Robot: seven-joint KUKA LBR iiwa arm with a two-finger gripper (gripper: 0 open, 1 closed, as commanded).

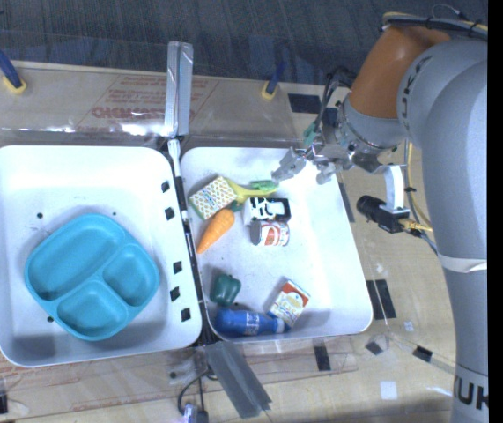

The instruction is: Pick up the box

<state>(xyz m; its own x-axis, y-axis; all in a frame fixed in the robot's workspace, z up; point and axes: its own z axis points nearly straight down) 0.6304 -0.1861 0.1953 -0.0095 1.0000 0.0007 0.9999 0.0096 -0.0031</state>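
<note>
Two white bins on the bench: left bin point(4, 236) holds a blue divided tray point(92, 276), right bin point(343, 254) the clutter. Gripper point(308, 159) hovers at the upper right of the frame, fingers look spread, nothing between them. The small box point(288, 302) leans on the blue bottle point(249, 323) at lower centre, so a descent could snag the bottle or tip the box.

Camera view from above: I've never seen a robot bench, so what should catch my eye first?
The big grey arm with its orange band reaches in from the right, above the right bin. That bin holds a clutter of small things, among them an orange carrot. A blue divided plate lies in the left bin.
</note>
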